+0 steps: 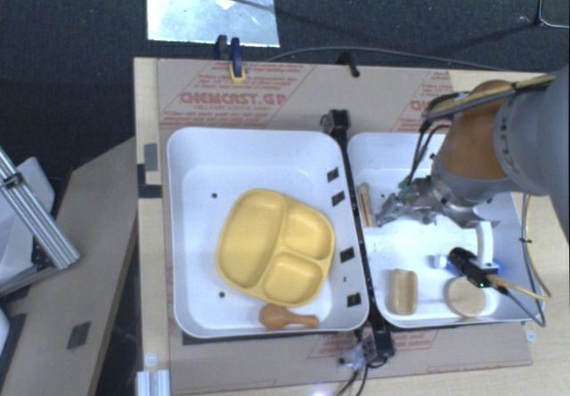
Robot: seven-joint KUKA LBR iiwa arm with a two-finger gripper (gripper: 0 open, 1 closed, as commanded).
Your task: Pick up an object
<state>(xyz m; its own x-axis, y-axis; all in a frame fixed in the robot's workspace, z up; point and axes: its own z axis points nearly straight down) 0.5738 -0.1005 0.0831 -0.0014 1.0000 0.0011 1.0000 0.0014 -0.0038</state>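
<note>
My gripper (392, 209) hangs low over the upper left part of the right bin (392, 154), with the grey arm and its orange band reaching in from the right. Nothing can be seen held in it. A thin brown stick (363, 205) lies along the bin's left wall, just left of the gripper. A tan wooden block (403, 290) and a round tan disc (466, 297) rest near the bin's front wall, below the gripper.
The left bin (191, 207) holds a yellow divided plate (274, 246) and, by its front wall, a small orange spoon-shaped piece (287, 318). A black divider (349, 207) runs between the bins.
</note>
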